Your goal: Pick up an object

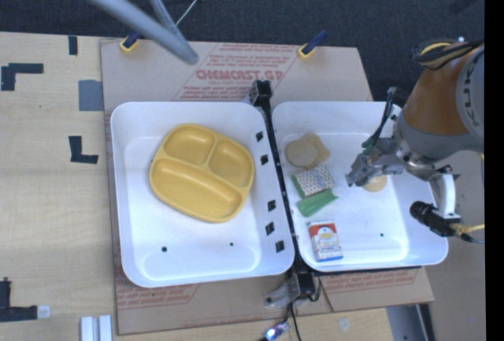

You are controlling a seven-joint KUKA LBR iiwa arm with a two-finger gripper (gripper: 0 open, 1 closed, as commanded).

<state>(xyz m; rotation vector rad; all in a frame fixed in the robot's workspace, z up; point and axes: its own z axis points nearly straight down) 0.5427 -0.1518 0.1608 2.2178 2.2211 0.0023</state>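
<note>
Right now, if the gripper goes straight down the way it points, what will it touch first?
Probably the small tan round object under the gripper, lying on the right bin floor; depth is unclear.

Partly covered by the gripper (pixel 364 174): a small tan object (pixel 377 184), kind unclear. Fingertips too small and dark to read. Cut off by the right edge: the arm (pixel 449 107); print on the carton (pixel 324 241) too small to read.

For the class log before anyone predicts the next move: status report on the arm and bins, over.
Gripper low in right white bin, beside small tan round object; grasp unconfirmed. Green flat packet and red-and-white small carton lie nearby. Yellow divided plastic tray in left bin.
</note>
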